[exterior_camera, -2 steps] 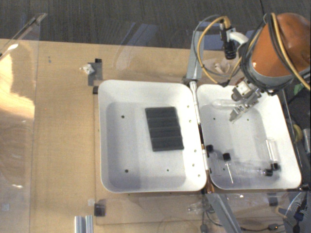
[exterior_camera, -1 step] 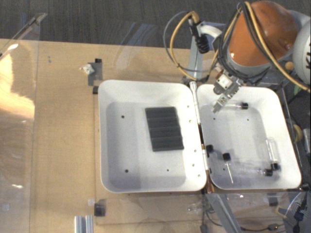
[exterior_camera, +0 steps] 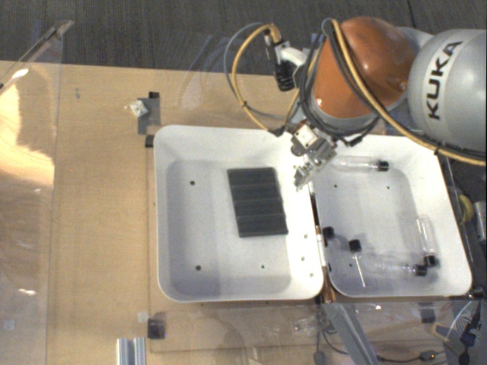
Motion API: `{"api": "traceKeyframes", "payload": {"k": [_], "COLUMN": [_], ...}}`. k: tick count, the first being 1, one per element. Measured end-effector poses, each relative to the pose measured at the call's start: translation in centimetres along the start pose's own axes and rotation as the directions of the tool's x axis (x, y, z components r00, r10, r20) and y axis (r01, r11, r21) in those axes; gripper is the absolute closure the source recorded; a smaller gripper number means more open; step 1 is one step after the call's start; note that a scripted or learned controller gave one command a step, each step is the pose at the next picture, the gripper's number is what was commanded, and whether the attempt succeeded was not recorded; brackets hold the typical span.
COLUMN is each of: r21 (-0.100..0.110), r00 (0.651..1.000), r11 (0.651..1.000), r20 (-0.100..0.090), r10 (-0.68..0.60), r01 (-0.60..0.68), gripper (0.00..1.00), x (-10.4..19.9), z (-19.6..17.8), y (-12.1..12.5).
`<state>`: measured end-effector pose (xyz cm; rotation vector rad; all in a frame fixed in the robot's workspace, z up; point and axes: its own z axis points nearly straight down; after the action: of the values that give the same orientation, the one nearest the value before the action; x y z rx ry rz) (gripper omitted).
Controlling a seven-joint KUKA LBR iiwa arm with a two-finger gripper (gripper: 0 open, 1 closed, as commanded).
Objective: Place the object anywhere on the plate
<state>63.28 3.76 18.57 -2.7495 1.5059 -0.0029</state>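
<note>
Camera view, looking down at a slant: two white bins sat side by side on the wooden bench (exterior_camera: 84, 204), touching along their inner edges.

Left bin (exterior_camera: 175, 272) held a dark ribbed rectangular plate (exterior_camera: 257, 201), lying flat a bit right of the bin's centre and slightly skewed. It had bare white floor on all sides and nothing resting on it.

Right bin (exterior_camera: 449, 280) held the clear plastic syringes: one syringe (exterior_camera: 358, 163) lay along the far wall with its dark end to the right, a second syringe (exterior_camera: 424, 238) stood near the right wall, and a third syringe (exterior_camera: 388, 265) lay along the near edge. Two small black caps (exterior_camera: 354, 245) sat near the bin's left side, close to the divider.

The arm (exterior_camera: 365, 67) came in from the right, orange band over the far edge of the right bin, cables looped above it. The gripper (exterior_camera: 308, 162) hung over the seam between the bins at the far end, just beside the first syringe's left tip and apart from the plate. Nothing visible between its fingers; whether they were wide or narrow, can't tell at that size.
</note>
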Motion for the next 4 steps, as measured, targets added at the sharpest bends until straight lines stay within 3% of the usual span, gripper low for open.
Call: {"api": "traceKeyframes", "payload": {"k": [1,2,3,4], "r21": [0.002,-0.001,0.0,0.002], "r00": [1.0,0.889,0.887,0.801], "r11": [1.0,0.889,0.887,0.801], "r20": [0.0,0.004,0.003,0.0], "r10": [0.013,-0.458,-0.462,-0.599], "r01": [-0.013,0.458,0.462,0.599], "gripper": [1.0,1.0,1.0,1.0], "x": [-5.0,-7.5,-17.0,-17.1], "z": [-3.5,4.6,7.9,-2.1], "y": [-5.2,-9.0,-9.0,-10.1]}}
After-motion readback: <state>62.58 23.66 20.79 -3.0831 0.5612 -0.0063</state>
